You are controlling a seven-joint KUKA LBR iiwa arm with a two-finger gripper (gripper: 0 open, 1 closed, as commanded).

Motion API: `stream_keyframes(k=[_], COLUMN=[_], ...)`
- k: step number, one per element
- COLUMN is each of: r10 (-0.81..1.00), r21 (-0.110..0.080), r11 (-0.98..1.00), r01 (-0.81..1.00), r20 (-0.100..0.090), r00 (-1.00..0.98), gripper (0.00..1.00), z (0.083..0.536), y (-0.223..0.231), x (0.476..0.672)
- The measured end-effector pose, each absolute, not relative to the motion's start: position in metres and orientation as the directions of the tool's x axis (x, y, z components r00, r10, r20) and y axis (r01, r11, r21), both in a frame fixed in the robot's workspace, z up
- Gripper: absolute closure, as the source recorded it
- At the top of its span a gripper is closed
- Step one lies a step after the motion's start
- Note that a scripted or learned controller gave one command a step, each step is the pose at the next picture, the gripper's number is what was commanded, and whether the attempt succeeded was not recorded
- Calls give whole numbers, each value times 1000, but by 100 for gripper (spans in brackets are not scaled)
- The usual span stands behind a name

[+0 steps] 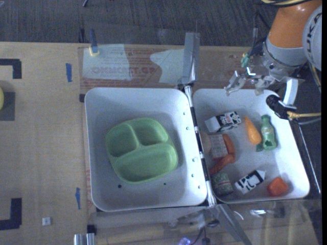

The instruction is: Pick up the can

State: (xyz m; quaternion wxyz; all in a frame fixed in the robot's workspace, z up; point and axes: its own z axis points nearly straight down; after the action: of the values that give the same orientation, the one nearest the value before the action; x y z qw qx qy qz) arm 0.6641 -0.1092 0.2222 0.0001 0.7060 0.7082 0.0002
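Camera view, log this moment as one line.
gripper: above right bin's far edge, nothing held | can: in right bin, near divider, untouched

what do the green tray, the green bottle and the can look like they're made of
The green tray looks like molded plastic with a matte finish: one even pale green, soft rounded dividers. The green bottle seems glossy plastic, with a light sheen on its body. The can is probably metal under a printed label, but it is too small and blurred to be sure.

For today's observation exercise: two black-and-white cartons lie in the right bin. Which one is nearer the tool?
The upper carton, beside the carrot; the other carton lies by the bin's front edge.
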Motion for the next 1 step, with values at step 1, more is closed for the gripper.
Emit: stream_keyframes(k=[1], r10=[999], r21=[-1], r11=[-42], r01=[999], r20=[1], r00=[42], gripper=[0], z=[113], y=[-106], x=[564])
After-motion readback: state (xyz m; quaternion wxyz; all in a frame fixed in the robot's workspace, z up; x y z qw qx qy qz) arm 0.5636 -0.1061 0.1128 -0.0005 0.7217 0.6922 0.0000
